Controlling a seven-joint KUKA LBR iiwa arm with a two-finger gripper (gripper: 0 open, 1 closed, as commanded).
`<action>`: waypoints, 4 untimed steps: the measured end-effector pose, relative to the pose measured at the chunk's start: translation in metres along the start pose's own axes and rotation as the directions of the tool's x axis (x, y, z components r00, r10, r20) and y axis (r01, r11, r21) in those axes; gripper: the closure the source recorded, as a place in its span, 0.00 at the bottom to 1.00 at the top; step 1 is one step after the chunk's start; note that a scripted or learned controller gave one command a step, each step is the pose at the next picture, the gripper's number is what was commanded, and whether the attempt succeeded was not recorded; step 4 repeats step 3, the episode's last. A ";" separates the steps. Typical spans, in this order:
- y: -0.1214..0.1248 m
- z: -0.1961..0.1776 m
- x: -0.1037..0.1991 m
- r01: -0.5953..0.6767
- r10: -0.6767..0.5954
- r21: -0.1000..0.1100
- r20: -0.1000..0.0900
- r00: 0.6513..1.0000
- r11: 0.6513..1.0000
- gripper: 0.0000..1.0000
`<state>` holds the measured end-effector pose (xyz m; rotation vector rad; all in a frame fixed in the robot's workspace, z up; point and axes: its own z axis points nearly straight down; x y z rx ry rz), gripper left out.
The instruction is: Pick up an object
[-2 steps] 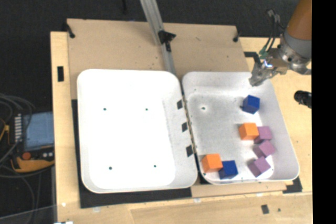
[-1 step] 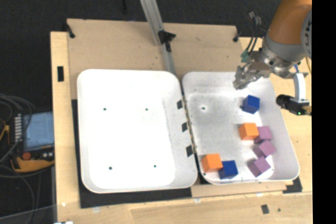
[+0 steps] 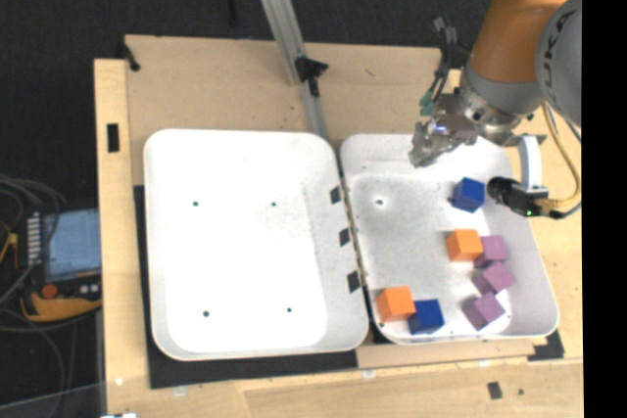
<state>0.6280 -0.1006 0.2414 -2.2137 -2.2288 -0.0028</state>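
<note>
Around the right bin [image 3: 392, 157], scattered blocks lie clear of the tool [image 3: 431, 147], whose grip state I cannot tell.

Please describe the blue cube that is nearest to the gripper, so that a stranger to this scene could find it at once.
Start at the right bin, where all the cubes lie. Near its far right side, just below the gripper, a blue cube sits alone. The other blue cube lies at the bin's near edge, touching an orange cube.

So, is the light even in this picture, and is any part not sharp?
Camera view: light is bright and even on both bins, near glare on the white; blocks cast only short soft shadows; the pincer looks slightly blurred; the floor around stays dark.
</note>
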 end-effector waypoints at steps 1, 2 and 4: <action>0.006 0.005 0.044 -0.001 0.001 0.003 0.000 1.000 1.000 1.00; 0.006 0.015 0.098 0.000 0.000 0.003 0.000 1.000 1.000 1.00; 0.005 0.001 0.155 0.002 -0.002 -0.001 0.000 1.000 1.000 1.00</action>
